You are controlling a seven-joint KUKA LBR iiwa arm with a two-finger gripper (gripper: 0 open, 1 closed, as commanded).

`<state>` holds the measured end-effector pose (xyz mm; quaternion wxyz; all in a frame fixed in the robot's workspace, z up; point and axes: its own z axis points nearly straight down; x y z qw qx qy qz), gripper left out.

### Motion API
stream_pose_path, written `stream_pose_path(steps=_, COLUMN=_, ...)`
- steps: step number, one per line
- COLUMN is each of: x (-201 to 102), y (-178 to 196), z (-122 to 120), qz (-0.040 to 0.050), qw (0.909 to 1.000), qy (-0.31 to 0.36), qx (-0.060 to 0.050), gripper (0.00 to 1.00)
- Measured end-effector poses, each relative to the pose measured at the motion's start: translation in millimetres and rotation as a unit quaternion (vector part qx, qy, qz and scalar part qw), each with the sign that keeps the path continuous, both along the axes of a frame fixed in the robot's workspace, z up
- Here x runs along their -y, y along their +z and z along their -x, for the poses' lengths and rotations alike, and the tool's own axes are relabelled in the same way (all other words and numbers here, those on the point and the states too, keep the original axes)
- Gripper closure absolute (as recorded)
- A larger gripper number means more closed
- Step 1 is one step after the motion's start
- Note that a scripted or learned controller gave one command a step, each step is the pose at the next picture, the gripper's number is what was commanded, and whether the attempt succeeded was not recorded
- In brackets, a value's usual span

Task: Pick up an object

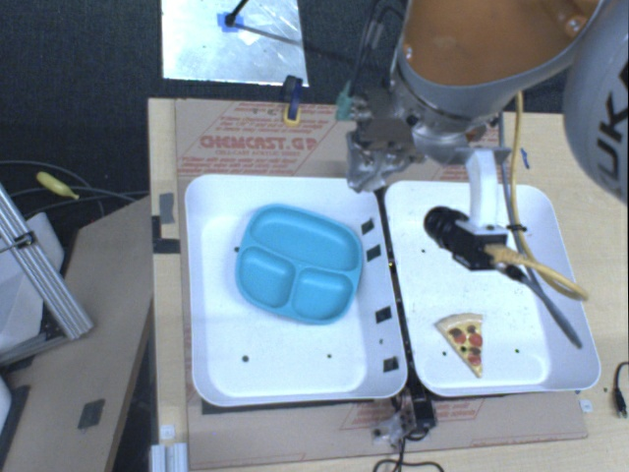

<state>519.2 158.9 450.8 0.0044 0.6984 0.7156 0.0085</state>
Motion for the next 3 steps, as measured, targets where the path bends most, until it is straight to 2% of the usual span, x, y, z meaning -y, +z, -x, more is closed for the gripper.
stream_pose_path(steps=1, x=83.1, y=-47.0, z=4.0, qz=0.0037, qw=0.9998, qy=-0.016, qx=-0.01, gripper=1.0)
stream_pose_path(steps=2, x=27.0, y=-53.8, z=-4.2, qz=0.0022, qw=0.9999, qy=-0.008, qx=-0.008, gripper=1.0)
stream_pose_path(steps=3, x=29.7, y=-53.3, z=-4.1, qz=0.0025, qw=0.9999, qy=-0.011, qx=-0.008, gripper=0.0)
